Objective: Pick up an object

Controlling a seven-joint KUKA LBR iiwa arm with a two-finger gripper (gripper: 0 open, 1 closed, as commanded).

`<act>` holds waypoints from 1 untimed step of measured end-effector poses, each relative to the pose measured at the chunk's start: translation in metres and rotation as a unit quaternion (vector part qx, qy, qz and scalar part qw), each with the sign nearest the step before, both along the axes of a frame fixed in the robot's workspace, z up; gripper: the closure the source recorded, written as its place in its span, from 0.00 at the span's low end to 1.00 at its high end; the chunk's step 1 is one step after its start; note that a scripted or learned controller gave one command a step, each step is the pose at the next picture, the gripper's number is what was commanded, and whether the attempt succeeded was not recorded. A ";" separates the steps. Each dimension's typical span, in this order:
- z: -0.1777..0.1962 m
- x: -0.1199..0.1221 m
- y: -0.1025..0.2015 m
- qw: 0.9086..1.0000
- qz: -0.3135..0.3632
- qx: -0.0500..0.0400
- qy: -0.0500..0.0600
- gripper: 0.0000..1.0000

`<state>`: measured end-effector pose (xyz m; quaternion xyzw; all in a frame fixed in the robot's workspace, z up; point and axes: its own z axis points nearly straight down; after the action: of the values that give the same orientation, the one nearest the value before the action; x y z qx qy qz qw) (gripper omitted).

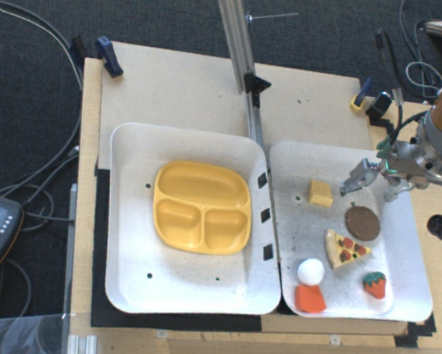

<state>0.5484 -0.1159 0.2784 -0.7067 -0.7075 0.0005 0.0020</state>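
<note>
Orange block [311, 300] and white ball [311, 271] sat touching at the near rim of the right bin [419, 276], a strawberry [375, 283] beside them. Farther in lay a pizza slice [346, 250], then a brown disc [362, 222] and a yellow cube [320, 194]. Above these the gripper [375, 182] hovered with its fingers spread and nothing between them. This looked like the approach step; next it would need to descend over the disc or the cube. Across the divider, a yellow tray [201, 207] sat in the left bin [128, 202], out of the way.
</note>
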 end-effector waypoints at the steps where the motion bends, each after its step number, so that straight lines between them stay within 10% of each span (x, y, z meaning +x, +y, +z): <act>1: 0.000 0.000 0.000 1.000 0.000 0.000 0.000 0.00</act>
<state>0.5485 -0.1159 0.2784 -0.7069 -0.7073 0.0004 0.0017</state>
